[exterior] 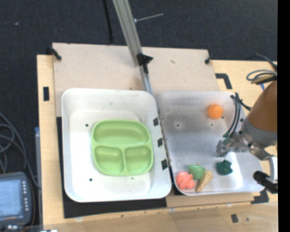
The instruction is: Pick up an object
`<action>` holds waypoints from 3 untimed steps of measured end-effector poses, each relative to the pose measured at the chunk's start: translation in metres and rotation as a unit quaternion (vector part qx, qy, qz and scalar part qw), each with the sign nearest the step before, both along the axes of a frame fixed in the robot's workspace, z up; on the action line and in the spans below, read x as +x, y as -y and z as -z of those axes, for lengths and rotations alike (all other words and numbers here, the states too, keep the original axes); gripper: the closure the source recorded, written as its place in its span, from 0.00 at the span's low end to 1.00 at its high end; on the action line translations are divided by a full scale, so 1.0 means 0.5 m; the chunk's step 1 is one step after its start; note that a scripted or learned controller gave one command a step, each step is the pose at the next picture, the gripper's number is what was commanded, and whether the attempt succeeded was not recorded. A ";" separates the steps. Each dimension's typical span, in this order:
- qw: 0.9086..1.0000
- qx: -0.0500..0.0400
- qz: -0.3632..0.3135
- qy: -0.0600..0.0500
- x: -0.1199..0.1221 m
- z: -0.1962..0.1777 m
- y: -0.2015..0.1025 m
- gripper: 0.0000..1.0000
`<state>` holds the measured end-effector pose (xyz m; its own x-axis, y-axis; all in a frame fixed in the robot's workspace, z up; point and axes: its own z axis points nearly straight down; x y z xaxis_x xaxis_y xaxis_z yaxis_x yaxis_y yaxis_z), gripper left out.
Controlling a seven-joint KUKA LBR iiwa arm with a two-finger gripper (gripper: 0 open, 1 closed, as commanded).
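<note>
Right now nothing looks lifted: every object you could pick lies on the floor of the right bin (183, 115). Closest to the gripper (223, 149) is the dark green piece (224, 167), just below it in the view, by the bin's near-right corner. Can't say if they touch; there seems to be a thin gap.

The gripper hangs over the bin's right part, w/ the arm (265, 115) coming in from the right and its orange band at the view's edge. Whether the gripper is spread or pressed together you can't tell from this angle; the tip is a small grey blur. No object is visible inside it.

Other items in the same bin:
- orange ball (215, 111), far-right area, well apart from the rest, up-left of the gripper.
- light green piece (197, 171), near the front wall.
- pink piece (185, 180), front-left corner, just beside the light green one.
- tan cone-like piece (205, 181), tilted, touching or almost touching the light green one.

Further out, the left bin (77, 100) holds a green 3-compartment plate (122, 146), lying flat approx. in the middle. Both bins sit side by side on the bench (48, 129). A metal post (128, 23) slants up behind them, between the bins. A handheld screen (7, 202) and cables (0, 129) lie on the dark floor at left.
</note>
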<state>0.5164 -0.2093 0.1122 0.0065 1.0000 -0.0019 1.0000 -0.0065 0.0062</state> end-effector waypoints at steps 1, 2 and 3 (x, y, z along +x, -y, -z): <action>1.000 0.000 -0.005 0.000 -0.001 -0.090 -0.007 1.00; 1.000 -0.001 -0.005 0.001 0.021 -0.208 -0.005 1.00; 1.000 0.000 -0.006 -0.001 0.024 -0.250 -0.002 1.00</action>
